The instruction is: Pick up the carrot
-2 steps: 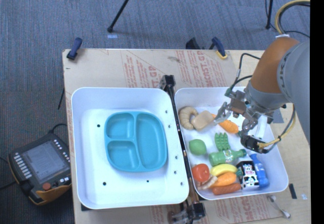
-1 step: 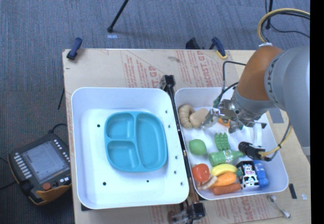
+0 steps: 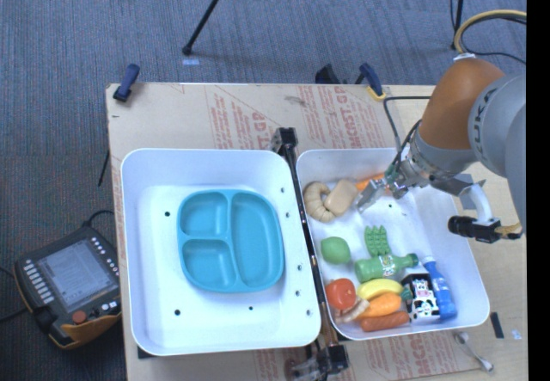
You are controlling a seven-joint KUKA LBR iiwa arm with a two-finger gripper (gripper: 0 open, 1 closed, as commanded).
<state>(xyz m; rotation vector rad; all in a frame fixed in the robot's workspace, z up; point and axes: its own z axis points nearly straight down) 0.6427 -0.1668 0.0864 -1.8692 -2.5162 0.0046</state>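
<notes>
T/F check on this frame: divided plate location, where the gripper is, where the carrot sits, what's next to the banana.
1. The blue divided plate lies in the left bin. True.
2. The gripper is over the left bin. False: it is over the upper part of the right bin, near the croissant.
3. The carrot lies at the near edge of the right bin, below the banana. True.
4. The tomato sits on the plate. False: it is in the right bin, left of the banana.
</notes>
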